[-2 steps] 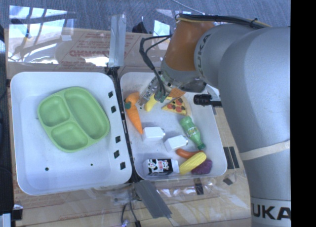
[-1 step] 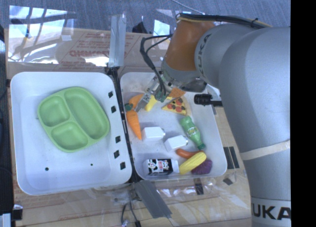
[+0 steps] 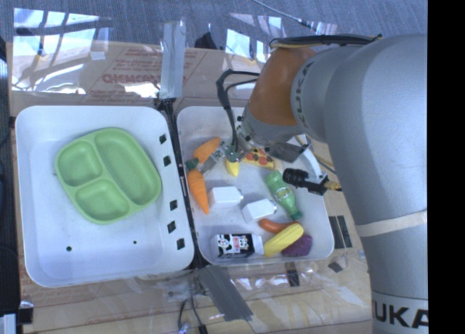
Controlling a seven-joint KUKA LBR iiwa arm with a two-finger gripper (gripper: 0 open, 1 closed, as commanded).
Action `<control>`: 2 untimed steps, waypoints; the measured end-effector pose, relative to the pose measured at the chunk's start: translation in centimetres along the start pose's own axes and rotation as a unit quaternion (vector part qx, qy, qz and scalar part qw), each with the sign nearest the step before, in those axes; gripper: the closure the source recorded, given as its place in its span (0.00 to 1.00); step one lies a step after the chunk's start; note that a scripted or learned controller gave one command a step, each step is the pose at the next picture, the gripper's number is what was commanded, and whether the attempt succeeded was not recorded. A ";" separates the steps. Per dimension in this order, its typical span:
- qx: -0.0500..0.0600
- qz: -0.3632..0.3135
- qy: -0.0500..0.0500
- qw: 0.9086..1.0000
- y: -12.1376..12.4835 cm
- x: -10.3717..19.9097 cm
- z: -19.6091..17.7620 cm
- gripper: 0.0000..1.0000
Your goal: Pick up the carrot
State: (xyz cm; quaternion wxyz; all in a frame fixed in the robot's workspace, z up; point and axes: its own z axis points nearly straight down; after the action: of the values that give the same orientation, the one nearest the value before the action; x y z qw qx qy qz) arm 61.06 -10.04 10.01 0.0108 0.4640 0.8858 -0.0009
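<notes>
Carrot (image 3: 197, 190) – long, orange, green top, by rt bin's left wall – gripper (image 3: 233, 152) grip unclear

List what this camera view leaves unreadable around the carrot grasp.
- Gripper: too small and dark in the camera view to read its state or any contact with the carrot.
- Right bin: its back right part is covered by the arm's orange band and wrist.
- Purple item: half hidden behind the yellow corn; its kind is unclear.

green plate (image 3: 109, 173) — milk carton (image 3: 234, 245), green bottle (image 3: 282, 194)
</notes>
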 end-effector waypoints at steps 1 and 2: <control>0.006 0.184 0.009 0.983 0.3 -1.9 0.8 0.00; 0.007 0.243 0.009 0.970 3.8 -2.7 0.9 0.00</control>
State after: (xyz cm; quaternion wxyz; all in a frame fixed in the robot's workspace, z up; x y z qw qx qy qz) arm 65.69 -10.10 9.23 -0.0003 0.6656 0.7463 -0.0002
